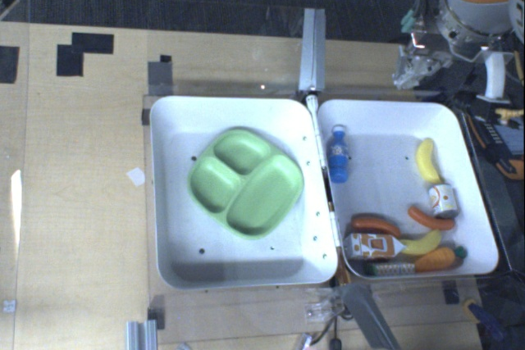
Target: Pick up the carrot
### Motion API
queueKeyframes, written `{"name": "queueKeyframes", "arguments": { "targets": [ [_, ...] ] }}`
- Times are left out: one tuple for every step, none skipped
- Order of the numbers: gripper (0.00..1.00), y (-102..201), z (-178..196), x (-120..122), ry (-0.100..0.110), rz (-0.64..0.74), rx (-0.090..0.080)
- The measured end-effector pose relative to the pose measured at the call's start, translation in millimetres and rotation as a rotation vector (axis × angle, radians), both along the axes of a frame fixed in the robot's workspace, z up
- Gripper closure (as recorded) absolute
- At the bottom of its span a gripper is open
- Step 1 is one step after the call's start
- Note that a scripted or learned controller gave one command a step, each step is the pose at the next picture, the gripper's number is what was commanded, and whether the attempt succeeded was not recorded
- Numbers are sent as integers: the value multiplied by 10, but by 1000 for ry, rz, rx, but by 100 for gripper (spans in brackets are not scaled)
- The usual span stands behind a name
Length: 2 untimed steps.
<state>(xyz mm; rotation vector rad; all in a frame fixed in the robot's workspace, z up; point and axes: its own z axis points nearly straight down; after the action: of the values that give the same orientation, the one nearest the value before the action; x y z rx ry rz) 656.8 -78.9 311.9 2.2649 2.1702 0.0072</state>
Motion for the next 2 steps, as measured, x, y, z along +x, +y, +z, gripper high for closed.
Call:
{"name": "queueKeyframes", "arguments": {
  "targets": [
    [100,357,-728,128,2,72,0],
    [100,125,-829,-234,2,96,0]
  ]
}}
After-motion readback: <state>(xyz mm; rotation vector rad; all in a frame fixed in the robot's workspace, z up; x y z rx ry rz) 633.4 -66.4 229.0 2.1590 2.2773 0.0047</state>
